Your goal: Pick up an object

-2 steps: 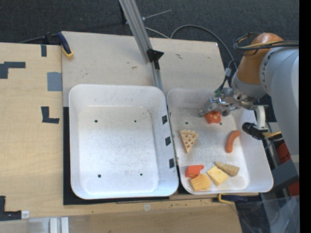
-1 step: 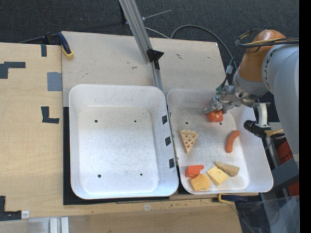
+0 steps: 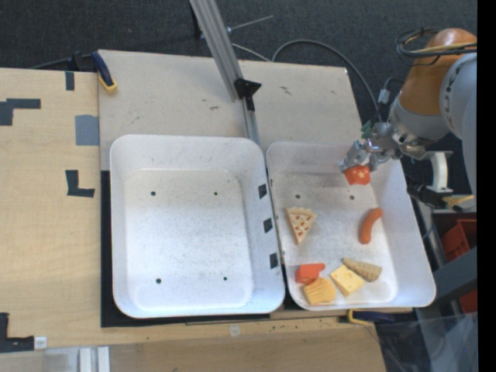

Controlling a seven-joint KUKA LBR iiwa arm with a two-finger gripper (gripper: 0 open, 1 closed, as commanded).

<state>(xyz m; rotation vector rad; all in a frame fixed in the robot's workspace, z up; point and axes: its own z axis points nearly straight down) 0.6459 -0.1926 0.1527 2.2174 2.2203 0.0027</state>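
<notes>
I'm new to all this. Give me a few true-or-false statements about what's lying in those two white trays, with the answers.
1. The pizza slice lies in the right bin. True.
2. The sausage lies in the left bin. False: it lies in the right bin.
3. The gripper is at the small red object. True.
4. The arm reaches over the left bin. False: it is over the right bin's far corner.

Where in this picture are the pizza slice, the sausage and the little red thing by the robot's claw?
pizza slice point(image 3: 300, 223), camera view, middle of its topping.
sausage point(image 3: 370, 225), camera view, middle of its length.
red thing point(image 3: 358, 176), camera view, its front face.
</notes>
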